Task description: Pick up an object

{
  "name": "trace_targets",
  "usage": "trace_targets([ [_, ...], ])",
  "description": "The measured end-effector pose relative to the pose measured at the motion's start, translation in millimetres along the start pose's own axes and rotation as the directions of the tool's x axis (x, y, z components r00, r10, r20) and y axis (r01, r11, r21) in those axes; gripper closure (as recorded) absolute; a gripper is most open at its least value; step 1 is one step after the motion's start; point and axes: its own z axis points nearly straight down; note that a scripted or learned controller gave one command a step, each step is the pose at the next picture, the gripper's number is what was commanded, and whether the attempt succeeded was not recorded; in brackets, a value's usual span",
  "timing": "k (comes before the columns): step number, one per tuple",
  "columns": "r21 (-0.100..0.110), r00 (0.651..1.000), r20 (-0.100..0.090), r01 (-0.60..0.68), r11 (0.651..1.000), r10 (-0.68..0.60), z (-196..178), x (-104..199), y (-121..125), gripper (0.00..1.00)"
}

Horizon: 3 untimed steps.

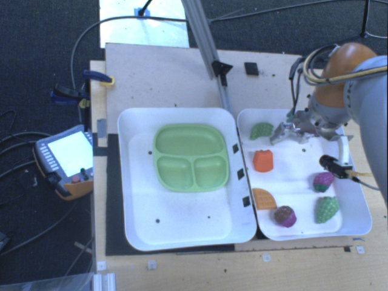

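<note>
My gripper [288,138] hangs over the back of the right bin [364,223], open, with nothing between its fingers. A green leafy toy [262,130] lies just to its left. An orange block [263,160] sits below and to the left of it. Further to the front lie an orange slice [264,197], a purple round toy [285,216], a green grape bunch [326,209] and a purple-and-green piece [323,181].
The left bin [139,223] holds a green divided plate [191,157]. A metal pole [203,32] slants over the bench behind the bins. A small black block [251,69] lies on the bench behind the right bin.
</note>
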Motion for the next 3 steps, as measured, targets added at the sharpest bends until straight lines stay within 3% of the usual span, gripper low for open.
trace_targets([
  [1, -0.008, 1.000, 0.002, 0.002, 1.000, -0.002, -14.5, -0.1, 2.2, 1.00],
  [3, -0.007, 1.000, 0.000, 0.002, 1.000, -0.002, -141.1, 6.1, -0.6, 1.00],
])
